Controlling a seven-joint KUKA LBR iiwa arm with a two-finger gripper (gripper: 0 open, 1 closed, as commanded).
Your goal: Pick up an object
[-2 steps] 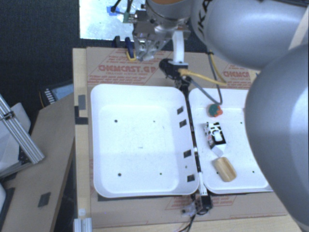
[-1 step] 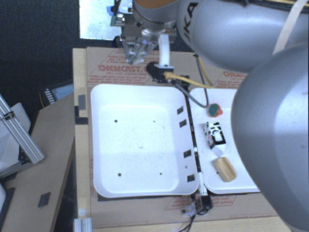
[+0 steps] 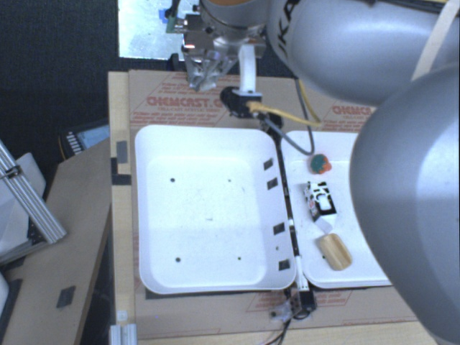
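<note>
Three small objects lie in the right bin point(image 3: 345, 275): a green and orange ball point(image 3: 320, 164) towards the back, a black and white patterned piece point(image 3: 320, 198) in the middle, and a tan wooden block point(image 3: 334, 251) near the front. My gripper point(image 3: 205, 74) hangs high beyond the far rim of the left bin point(image 3: 147, 214), over the cardboard, well away from all three. Nothing shows in it. The big grey arm covers most of the right bin.
A black divider strip with clips point(image 3: 285, 207) runs between the two bins. A yellow cable and a black fitting point(image 3: 241, 103) hang by the far rim. An aluminium rail point(image 3: 29, 200) stands off the bench at the left.
</note>
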